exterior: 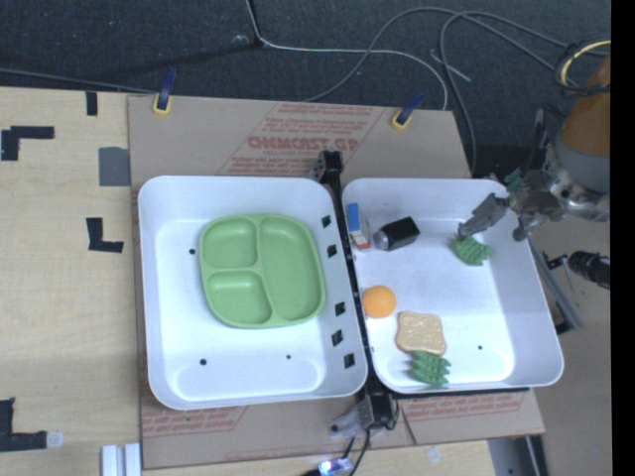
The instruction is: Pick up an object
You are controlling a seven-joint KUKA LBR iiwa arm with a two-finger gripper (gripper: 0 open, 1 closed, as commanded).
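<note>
Two shallow white bins sit side by side on a cardboard sheet (298, 132), seen from above at a slant. The left bin (169, 216) holds a green divided plate (262, 270) with three compartments, lying flat.

The right bin (516, 315) is the landmark for the rest. Along its left wall lies a small blue and white tube (354, 224), and just right of that a black block (397, 233). Lower, near the left wall, rests an orange ball (378, 301); just below and right of it lies a slice of toast (421, 333), with a green leafy toy (430, 368) touching its lower edge.

At the bin's upper right corner hangs the gripper (501, 219) — its two fingers are spread apart, grasping nothing. A second green leafy piece (472, 252) lies on the bin floor just below the left finger (480, 216), between the fingers but not pinched.
</note>
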